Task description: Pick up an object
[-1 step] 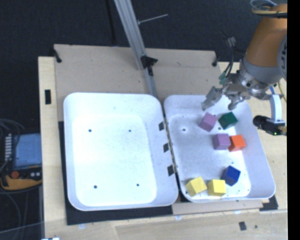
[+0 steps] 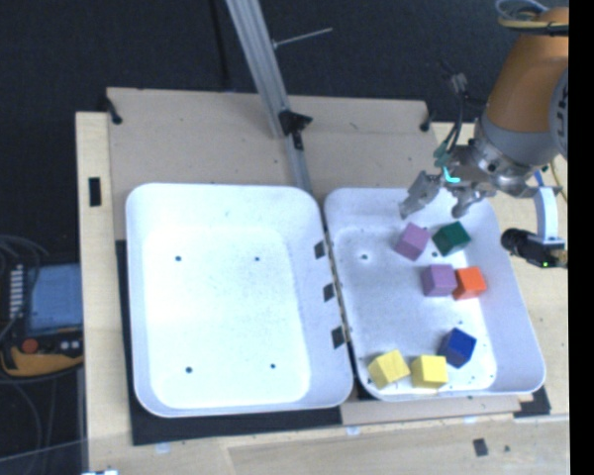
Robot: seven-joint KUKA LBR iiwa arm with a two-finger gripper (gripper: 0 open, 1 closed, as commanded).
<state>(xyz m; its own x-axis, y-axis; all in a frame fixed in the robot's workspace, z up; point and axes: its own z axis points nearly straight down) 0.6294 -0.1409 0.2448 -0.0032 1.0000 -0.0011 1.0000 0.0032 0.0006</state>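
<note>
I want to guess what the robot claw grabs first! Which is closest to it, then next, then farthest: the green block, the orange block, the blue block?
From the gripper, in the camera view:
1. Green block, just below the gripper, at the top of the right bin.
2. Orange block, further down, beside a purple block.
3. Blue block, near the bin's bottom edge.

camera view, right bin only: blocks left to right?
In the right bin, by block centres: yellow block → purple block by the gripper → second yellow block. Next come the lower purple block, green block and blue block, too close across to rank, and last the orange block.
</note>
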